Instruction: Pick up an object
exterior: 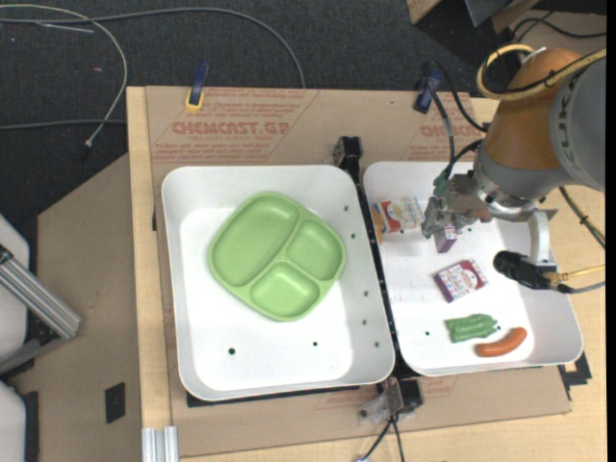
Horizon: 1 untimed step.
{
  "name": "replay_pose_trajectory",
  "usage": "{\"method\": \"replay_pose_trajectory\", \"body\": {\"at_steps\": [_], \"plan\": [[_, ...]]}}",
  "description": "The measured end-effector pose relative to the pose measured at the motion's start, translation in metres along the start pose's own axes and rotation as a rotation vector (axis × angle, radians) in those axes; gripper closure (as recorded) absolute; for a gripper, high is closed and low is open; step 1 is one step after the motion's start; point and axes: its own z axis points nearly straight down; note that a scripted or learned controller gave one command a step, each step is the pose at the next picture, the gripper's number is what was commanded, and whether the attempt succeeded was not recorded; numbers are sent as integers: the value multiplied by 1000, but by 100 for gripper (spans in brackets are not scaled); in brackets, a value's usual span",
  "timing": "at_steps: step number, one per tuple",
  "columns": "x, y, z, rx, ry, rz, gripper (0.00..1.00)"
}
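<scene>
My gripper hangs low over the upper middle of the right bin, under the arm's orange band. A small purple thing sits right at its fingertips, touching or just below them. An orange and white packet lies just left of the gripper. A purple snack packet lies below it, towards the bin's middle. A green pepper and an orange sausage-like piece lie near the bin's front edge.
The left bin holds a green three-compartment plate in its middle. A black cable plug hangs over the right bin's right side. Clamps sit between the bins at the back and the front.
</scene>
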Motion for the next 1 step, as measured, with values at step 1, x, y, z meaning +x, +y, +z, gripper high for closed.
{"method": "replay_pose_trajectory", "body": {"at_steps": [1], "plan": [[-8,4,-62,-2,-1,0,100]]}}
